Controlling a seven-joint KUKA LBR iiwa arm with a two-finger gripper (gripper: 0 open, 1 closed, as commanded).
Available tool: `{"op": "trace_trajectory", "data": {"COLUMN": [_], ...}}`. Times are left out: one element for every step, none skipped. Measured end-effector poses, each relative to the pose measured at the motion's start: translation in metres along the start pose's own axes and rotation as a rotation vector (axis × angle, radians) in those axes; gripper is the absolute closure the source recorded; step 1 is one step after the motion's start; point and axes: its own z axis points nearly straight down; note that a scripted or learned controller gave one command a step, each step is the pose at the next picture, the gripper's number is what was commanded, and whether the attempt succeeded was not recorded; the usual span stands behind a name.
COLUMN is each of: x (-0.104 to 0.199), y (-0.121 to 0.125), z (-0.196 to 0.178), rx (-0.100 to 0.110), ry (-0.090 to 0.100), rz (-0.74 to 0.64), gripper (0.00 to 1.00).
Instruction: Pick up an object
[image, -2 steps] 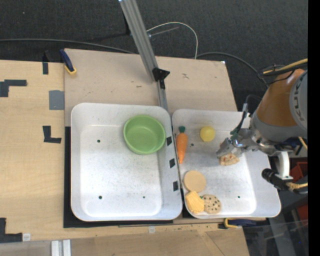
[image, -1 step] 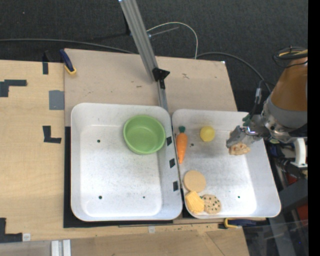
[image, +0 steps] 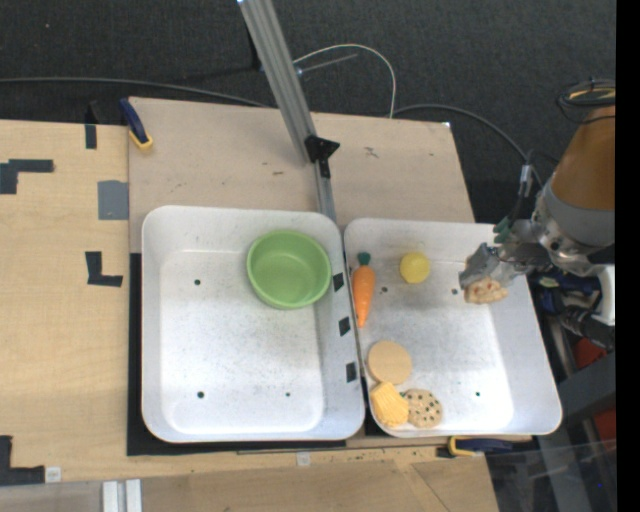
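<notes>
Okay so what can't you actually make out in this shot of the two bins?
- Gripper, camera view: blurred and partly overlapping a tan object; whether it holds that object is unclear, and so is what the object is.
- Arm, camera view: cut off by the right edge.
- Yellow item in the right bin: too small to identify; it overlaps the cookie.
- Bowl: its inside looks plain green, though fine detail is too small to see.
</notes>
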Motion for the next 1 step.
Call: {"op": "trace_trajectory", "data": {"x": [0.0545], "y": [-0.0019], "z": [-0.0068], "rx": [0.002], "ry": [0.003], "rz": [-0.006], "gripper": [1.0]}}
